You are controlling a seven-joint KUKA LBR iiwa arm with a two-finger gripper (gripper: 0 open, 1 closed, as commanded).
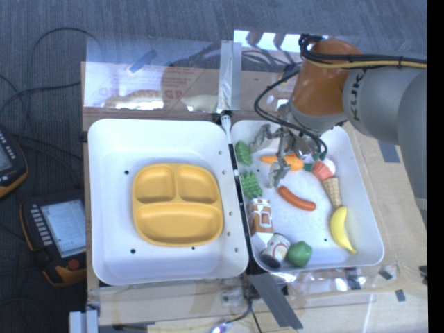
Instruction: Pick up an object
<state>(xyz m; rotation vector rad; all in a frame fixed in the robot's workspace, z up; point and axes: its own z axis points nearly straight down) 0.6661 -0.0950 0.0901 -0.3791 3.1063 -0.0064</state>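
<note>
From my remote station I read both white bins, left [104,207] and right [361,186], as smooth moulded plastic with a soft sheen. The yellow divided plate [177,203] looks matt plastic. Right of that plate, the banana [340,229], sausage [297,198] and green lime [300,254] show glossy plastic skins. The arm's orange band [320,82] shines; its grey casing [388,106] appears satin. Carpet [104,12] beyond looks rough, woven.
</note>
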